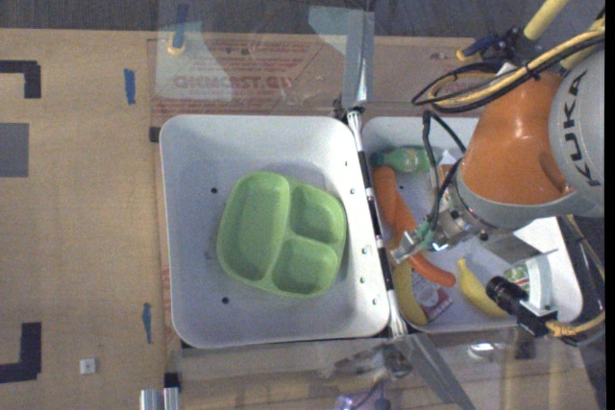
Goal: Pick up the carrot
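Observation:
The carrot is a long orange piece lying along the left wall of the right bin, its top end near the back. My gripper hangs low over the carrot's near end, under the orange-banded wrist. The wrist and cables hide much of the gripper, and I cannot see whether the carrot sits between its tips. The carrot appears to rest on the bin floor.
A red-orange piece lies just beside the gripper. Two bananas lie at the front of the right bin and a green item at its back. The left bin holds a green divided plate.

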You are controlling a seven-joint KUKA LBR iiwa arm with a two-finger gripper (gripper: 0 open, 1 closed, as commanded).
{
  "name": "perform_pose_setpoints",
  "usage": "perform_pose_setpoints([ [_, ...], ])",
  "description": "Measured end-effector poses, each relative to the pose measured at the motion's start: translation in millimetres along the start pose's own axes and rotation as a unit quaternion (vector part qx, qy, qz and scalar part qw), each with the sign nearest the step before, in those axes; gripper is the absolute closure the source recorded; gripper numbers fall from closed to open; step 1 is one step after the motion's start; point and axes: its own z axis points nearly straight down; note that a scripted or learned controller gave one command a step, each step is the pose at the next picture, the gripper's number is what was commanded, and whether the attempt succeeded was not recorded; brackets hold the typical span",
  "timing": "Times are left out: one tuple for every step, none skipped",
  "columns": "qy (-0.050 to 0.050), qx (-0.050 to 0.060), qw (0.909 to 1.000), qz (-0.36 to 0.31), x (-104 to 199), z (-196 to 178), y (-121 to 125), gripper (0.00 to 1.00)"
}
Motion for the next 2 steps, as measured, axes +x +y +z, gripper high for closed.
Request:
perform_pose_setpoints([
  [0.0,-0.001,1.0,0.001,-1.2,-9.6,0.6,1.0],
  [0.0,0.0,1.0,0.0,0.4,0.2,-0.4,1.0],
])
